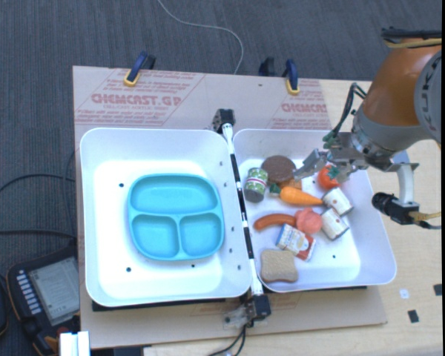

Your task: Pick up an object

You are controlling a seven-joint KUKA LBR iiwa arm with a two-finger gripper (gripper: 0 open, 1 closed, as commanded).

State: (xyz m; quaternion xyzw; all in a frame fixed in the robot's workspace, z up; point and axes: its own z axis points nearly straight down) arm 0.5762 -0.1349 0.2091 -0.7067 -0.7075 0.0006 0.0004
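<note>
Over the right bin [371, 262], the gripper [328, 166] is seen low among the toy foods, beside a red tomato-like piece [328, 178]; whether the fingers are spread or closed cannot be told. Below it an orange carrot [300, 196], a brown round patty [279, 168], a small green-labelled can [255, 185], a red sausage [274, 220] and a slice of bread [279, 266] are laid close together. A blue divided plate [176, 216] is set in the left bin [104, 150].
</note>
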